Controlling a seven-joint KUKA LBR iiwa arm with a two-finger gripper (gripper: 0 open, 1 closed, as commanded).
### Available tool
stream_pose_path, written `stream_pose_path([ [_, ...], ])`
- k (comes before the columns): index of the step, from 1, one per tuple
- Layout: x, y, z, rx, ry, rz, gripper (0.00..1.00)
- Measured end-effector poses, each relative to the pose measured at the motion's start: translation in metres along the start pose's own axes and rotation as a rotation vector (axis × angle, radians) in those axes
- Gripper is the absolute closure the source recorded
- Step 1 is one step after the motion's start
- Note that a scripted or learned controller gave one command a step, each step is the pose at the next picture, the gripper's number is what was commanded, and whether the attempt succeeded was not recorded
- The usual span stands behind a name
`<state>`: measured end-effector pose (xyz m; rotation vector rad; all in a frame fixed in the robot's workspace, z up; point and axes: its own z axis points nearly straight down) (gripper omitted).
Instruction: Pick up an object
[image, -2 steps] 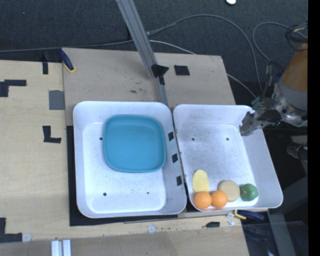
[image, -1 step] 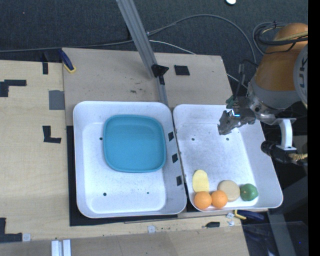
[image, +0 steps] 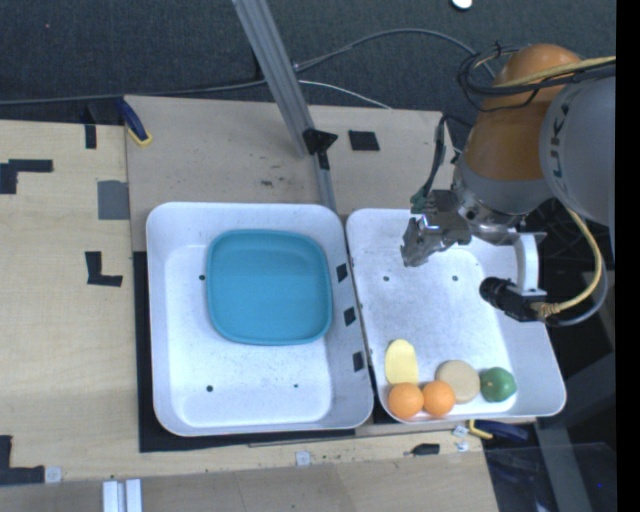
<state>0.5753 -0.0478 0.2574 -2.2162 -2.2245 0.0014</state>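
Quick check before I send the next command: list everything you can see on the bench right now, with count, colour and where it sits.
bins: 2, white, side by side on the bench
plate: 1, blue, in the left bin
yellow piece: 1, pale yellow, right bin, near front edge
orange balls: 2, orange, right bin, front edge, side by side
tan piece: 1, beige, right bin, right of the orange balls
green ball: 1, green, right bin, front right corner
metal pole: 1, grey, slanting down behind the bins
arm: 1, grey with orange band, reaching in from the right
gripper: 1, dark, over the back of the right bin, nothing visible between its fingers
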Motion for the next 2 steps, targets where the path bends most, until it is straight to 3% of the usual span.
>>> stream_pose_path([
  [2, 0.108, 0.019, 0.008, -0.001, 0.0, -0.001, 1.0],
])
